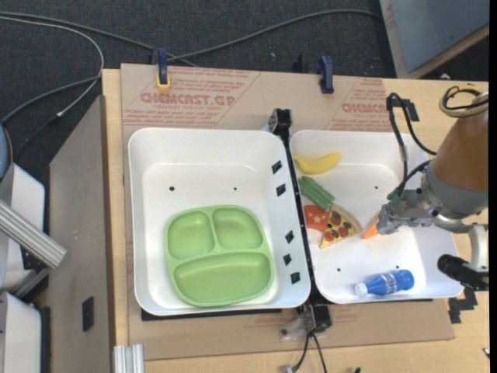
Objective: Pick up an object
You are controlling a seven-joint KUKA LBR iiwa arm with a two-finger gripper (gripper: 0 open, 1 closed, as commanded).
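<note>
The right bin point(365, 150) holds a yellow banana point(318, 162), a green vegetable piece point(316, 190), a red piece point(314, 216) and a pizza slice point(339, 227). A small orange piece point(370, 230) lies just right of the pizza slice. A blue and clear bottle point(384, 284) lies near the bin's front edge. My gripper point(390, 217) reaches in from the right, low over the bin, and its tip sits right beside the orange piece. Whether it touches that piece is hidden by the gripper body.
The left bin point(147, 208) holds a green divided plate point(220, 253). A black divider with clips point(289, 208) runs between the bins. A black cable point(400, 134) loops over the right bin's far right side. The arm's orange band point(469, 154) hangs above the bin's right edge.
</note>
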